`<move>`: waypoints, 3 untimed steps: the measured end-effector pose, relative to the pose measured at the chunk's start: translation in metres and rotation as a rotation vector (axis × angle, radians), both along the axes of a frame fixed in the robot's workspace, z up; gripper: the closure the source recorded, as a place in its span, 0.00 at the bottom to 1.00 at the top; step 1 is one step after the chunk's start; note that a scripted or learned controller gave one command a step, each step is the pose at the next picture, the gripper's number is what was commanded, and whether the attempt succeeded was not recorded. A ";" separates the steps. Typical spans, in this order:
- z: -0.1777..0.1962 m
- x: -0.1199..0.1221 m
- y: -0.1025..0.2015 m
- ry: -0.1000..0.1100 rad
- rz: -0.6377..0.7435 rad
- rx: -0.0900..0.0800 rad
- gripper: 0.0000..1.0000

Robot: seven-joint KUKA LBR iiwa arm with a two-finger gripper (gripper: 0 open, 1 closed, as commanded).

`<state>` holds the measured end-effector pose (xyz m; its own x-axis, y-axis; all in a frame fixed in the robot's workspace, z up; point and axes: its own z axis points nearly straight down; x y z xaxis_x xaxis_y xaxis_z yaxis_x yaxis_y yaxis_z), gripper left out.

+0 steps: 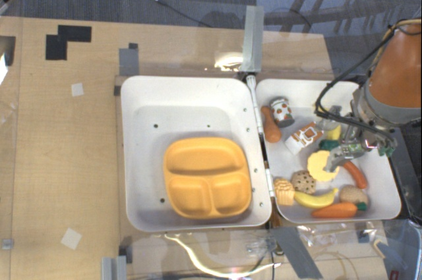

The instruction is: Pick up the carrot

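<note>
Two shallow white plastic bins sit side by side on the bench. The left bin [138, 140] holds a yellow moulded compartment tray [206, 175]; the right bin [394, 206] holds a crowd of toy food. The grey arm with its orange band [399, 74] reaches in from the right, its gripper [344, 152] hanging over the middle of the right bin; whether the claw is apart or together I cannot tell. The orange plastic carrot [335, 210] lies at the near edge, beside a yellow banana [314, 199], not yet lifted. The pick remains to be done.
</note>
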<state>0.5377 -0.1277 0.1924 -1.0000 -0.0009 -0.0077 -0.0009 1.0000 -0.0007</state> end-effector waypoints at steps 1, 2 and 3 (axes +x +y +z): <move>-0.084 -0.027 -0.010 -0.003 0.010 -0.001 0.00; -0.075 0.007 -0.051 -0.002 -0.192 0.004 0.00; -0.103 0.044 -0.001 -0.007 -0.340 0.003 0.00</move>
<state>0.5820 -0.1285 0.0894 -0.9430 0.3325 -0.0139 0.3325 0.9431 0.0038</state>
